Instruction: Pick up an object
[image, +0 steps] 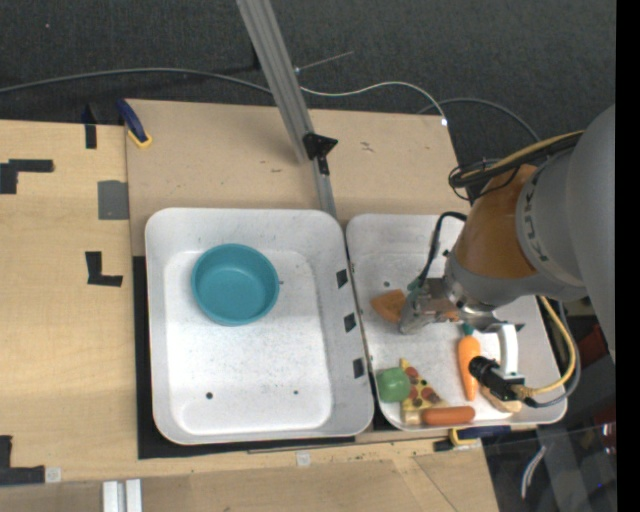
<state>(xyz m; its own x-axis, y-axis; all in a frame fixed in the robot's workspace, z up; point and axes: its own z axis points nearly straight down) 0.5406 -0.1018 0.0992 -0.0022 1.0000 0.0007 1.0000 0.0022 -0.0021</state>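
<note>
I cannot tell how my gripper is set as it hangs low at right of centre in the right bin, just beside the brown toy, so I judge nothing lifted yet, the grasp and raise remaining.

A teal bowl sits upright in the left white bin, toward its far left part. The bench beside it is pale wood, marked with black tape pieces and a grey patch. A grey pole slants across the dark floor, where thin cables trail.
</note>
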